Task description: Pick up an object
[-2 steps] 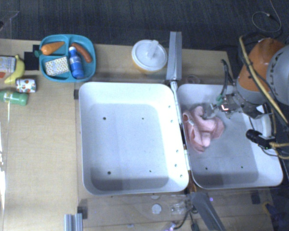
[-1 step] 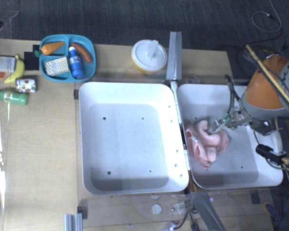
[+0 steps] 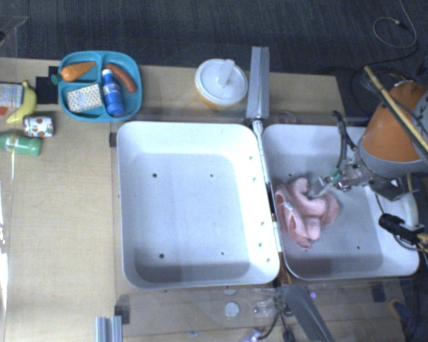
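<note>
A crumpled pink soft object (image 3: 304, 212) lies in the right white bin (image 3: 357, 258), against its left wall. My gripper (image 3: 322, 186) reaches in from the right and sits low over the upper right part of the pink object, right at its surface. The grey arm with its orange band (image 3: 389, 137) leans over the bin's right side.
The left white bin (image 3: 192, 262) stands beside the right one, with a metal divider bar (image 3: 257, 84) behind them. A white lidded cup (image 3: 221, 82), a blue tray of toy food (image 3: 100, 85), a banana (image 3: 23, 104), a can and a green bottle sit at the back left. Cables trail at the right.
</note>
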`<state>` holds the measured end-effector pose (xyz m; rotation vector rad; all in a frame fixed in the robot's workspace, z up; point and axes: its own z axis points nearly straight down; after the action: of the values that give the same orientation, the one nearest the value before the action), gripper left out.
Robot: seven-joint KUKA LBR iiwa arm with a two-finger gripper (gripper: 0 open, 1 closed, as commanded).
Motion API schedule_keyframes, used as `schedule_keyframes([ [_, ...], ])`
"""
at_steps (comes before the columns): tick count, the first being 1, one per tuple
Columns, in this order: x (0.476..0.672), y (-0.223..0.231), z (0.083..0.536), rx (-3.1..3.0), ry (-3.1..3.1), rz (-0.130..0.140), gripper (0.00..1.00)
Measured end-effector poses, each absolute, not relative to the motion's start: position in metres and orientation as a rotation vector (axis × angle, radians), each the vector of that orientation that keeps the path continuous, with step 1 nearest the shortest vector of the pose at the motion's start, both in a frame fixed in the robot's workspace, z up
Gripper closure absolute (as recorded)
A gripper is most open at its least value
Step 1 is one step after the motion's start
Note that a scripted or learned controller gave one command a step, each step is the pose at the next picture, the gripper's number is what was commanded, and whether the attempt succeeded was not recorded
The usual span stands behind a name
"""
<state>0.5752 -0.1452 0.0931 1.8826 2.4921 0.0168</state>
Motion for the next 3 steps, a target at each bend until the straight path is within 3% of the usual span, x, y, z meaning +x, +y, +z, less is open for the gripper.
schedule_keyframes([
  [1,0.537,-0.146,0.093,1.844,2.518,0.018,0.00],
  [2,0.564,-0.105,0.094,1.637,2.656,0.011,0.00],
  [3,0.566,-0.102,0.105,1.637,2.656,0.020,1.00],
])
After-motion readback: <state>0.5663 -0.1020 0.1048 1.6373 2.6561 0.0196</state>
